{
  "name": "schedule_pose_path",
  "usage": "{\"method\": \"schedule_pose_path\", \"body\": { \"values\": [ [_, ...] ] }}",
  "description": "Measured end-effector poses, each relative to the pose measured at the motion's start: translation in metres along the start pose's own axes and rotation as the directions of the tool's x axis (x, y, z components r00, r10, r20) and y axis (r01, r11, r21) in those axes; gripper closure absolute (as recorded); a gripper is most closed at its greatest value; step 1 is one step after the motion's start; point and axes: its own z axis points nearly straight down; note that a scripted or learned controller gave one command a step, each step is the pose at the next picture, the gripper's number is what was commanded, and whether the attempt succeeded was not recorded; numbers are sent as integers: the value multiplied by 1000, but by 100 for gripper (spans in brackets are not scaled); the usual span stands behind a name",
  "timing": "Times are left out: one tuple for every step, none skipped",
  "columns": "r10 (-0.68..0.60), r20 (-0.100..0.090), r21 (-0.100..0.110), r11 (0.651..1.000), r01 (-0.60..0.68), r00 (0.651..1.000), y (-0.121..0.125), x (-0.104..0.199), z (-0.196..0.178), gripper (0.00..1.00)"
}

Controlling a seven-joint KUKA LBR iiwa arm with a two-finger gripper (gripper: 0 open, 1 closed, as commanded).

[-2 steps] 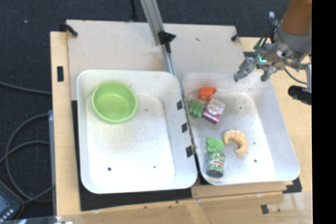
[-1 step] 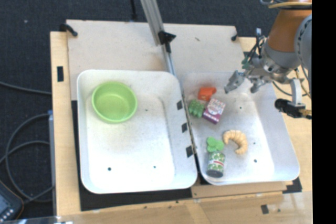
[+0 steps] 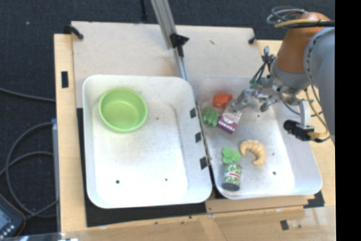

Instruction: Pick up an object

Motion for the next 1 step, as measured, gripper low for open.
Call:
{"method": "schedule_pose_path", "body": {
  "values": [
    [0,2,-10,1000,0,1000,3,-2,6,0]
  ]
}}
